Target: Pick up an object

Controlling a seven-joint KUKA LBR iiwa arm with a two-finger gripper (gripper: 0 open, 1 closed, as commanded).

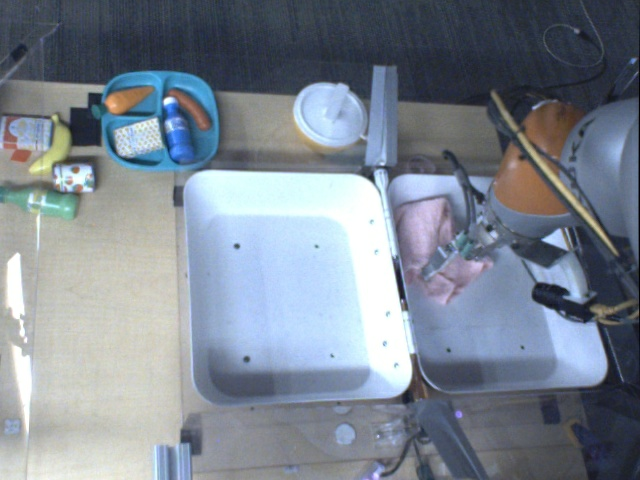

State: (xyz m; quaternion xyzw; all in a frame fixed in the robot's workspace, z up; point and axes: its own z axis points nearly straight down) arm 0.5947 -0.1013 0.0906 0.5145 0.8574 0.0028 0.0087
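Note:
A crumpled pink cloth [424, 232] lies in the right bin [520, 353], against its left wall in the far half. My gripper [453, 255] reaches in from the right and sits low on the cloth's right edge, touching or pressing into the fabric. The grey wrist with its orange band [528, 178] slants down towards it from the upper right. The part of the cloth under the gripper is hidden, and I cannot make out whether any fabric is caught.
The left bin [290, 288] sits beside the right one, sharing a ridge. Behind the bins stand a yellow cup with a white lid [330, 116] and a blue tray of toy food [160, 118]. A banana [52, 146], small can [74, 177] and green bottle [40, 202] lie far left.

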